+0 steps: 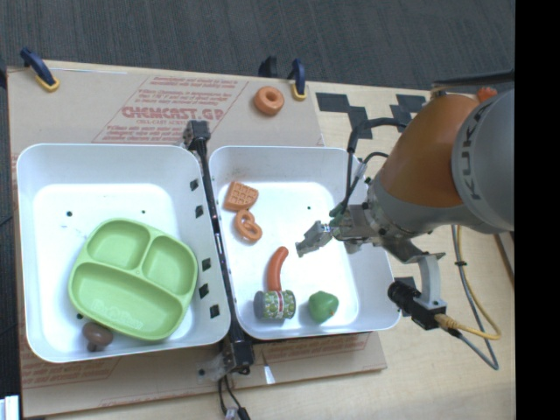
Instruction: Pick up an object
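Brown cardboard [289, 121] covers the bench beneath two white bins, dark carpet beyond. Landmark: right bin [337, 160]. Along its near wall sit a striped roll [275, 304] and a green lump [323, 306]; a red sausage [276, 268] stands just behind the roll. Farther in, a pretzel [248, 227], then a waffle [241, 196]. Left of it, the left bin [52, 160] holds a green divided plate [131, 278] and a brown lump [97, 336]. Gripper [311, 240] hovers over the right bin's right half, nothing visible between fingers; opening cannot be judged. Beyond the bin: orange ring [269, 101], red print "CHEMCAST GP".
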Controlling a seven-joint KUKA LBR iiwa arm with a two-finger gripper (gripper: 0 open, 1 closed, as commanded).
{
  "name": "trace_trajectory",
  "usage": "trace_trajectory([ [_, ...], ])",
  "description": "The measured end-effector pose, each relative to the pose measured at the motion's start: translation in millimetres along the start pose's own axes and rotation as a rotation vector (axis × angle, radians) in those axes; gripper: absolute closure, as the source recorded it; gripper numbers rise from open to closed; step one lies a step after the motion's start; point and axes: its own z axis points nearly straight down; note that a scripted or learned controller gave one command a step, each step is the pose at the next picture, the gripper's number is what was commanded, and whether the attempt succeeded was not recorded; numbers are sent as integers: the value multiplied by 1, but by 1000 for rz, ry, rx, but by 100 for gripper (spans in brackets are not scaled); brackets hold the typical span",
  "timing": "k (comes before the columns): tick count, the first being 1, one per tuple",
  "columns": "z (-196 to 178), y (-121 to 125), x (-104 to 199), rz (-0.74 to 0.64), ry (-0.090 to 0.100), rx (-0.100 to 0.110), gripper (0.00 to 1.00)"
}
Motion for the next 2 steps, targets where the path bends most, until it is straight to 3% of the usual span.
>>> trace_trajectory([
  [1, 130, 36, -80, -2, 0, -1, 0],
  [2, 120, 36, -80, -6, -2, 1, 100],
])
